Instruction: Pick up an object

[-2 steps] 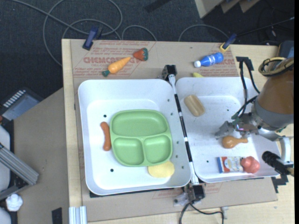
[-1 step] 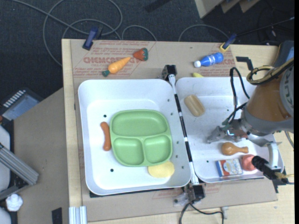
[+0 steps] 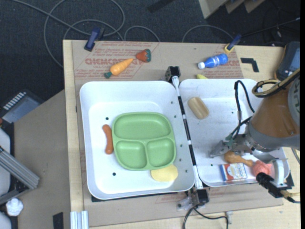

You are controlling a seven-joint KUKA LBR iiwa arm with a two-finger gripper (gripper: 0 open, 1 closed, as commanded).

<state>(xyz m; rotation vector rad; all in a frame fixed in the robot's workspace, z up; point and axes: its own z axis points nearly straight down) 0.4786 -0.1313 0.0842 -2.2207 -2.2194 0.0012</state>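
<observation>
A: Where does the gripper (image 3: pixel 220 150) sit in the camera view?

B: Low in the right bin (image 3: pixel 214 123), reaching in from the right under the grey arm (image 3: pixel 274 123). Its metal tips point left, just above the bin floor.

A: How wide is it, and has it hold of anything?

B: I cannot tell how wide; nothing shows between the tips.

A: What lies close?

B: A drumstick toy (image 3: pixel 239 158) just beside it on the lower right, a small box (image 3: pixel 234 173) below that, a pink toy (image 3: pixel 262 168) further right. A tan bread roll (image 3: pixel 198 107) lies above and left, apart.

A: And beyond?

B: Left of the hand, the left bin (image 3: pixel 95 128) holds a green divided plate (image 3: pixel 143 140), a sausage (image 3: pixel 108 138) and a yellow piece (image 3: pixel 164 174).
</observation>
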